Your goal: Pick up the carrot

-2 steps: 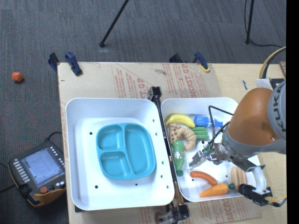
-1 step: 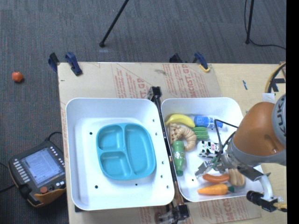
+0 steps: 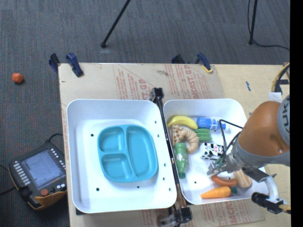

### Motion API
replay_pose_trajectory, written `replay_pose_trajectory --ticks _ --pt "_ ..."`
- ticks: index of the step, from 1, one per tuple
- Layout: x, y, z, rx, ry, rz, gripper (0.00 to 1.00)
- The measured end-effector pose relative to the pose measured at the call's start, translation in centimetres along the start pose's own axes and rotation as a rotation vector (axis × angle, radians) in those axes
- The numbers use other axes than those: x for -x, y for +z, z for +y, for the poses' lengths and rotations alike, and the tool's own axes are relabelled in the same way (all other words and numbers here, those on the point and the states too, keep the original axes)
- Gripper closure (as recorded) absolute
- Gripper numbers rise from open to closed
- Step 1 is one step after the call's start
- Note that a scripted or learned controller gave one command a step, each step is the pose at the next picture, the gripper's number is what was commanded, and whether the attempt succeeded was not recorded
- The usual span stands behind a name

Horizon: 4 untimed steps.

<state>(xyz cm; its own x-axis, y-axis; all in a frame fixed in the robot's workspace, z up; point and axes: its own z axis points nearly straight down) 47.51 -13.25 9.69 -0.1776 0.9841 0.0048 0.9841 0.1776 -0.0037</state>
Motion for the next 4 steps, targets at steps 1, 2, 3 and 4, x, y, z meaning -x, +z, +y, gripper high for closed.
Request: replay_pose_trajectory --ticks 1,2,3,4 --pt "0.0 0.0 0.0 0.000 0.000 -0.001 0.00" --pt "0.0 -0.9 0.0 -0.001 0.006 0.001 1.00" --pt "0.0 -0.9 0.0 -0.001 0.005 0.001 0.00" --pt "-2.9 1.0 0.5 0.000 -0.061 -0.002 0.00"
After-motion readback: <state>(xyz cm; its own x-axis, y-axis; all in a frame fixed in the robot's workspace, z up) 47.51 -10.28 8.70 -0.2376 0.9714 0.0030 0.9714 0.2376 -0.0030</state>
